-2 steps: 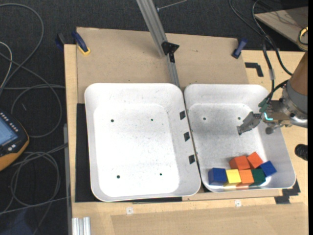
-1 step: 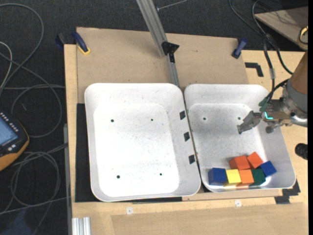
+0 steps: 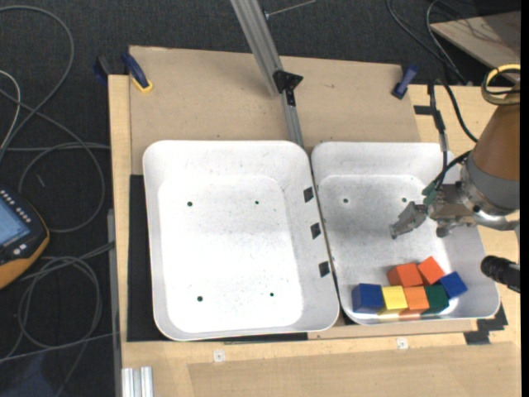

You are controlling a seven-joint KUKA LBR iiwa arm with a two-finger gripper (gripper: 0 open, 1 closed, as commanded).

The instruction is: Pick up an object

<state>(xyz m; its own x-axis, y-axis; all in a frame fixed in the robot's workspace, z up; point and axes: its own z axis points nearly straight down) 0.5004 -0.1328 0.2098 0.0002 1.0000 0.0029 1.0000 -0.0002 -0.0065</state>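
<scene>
A cluster of small blocks lies in the near right corner of the right bin (image 3: 364,180). It holds a blue block (image 3: 368,296), a yellow block (image 3: 394,298), three orange blocks (image 3: 406,275), a second blue block (image 3: 453,284) and a green one (image 3: 439,302). My gripper (image 3: 425,224) hangs over the right half of this bin, just behind the cluster. It is open, with its fingers (image 3: 404,222) spread apart and nothing between them.
The left bin (image 3: 223,238) lies beside the right one, with black clips (image 3: 315,231) on the shared wall. A slanted metal bar (image 3: 266,48) rises behind the bins. Blue clamps (image 3: 137,72) sit on the bench's far corners. Cables and a handheld pendant (image 3: 16,234) lie on the floor at left.
</scene>
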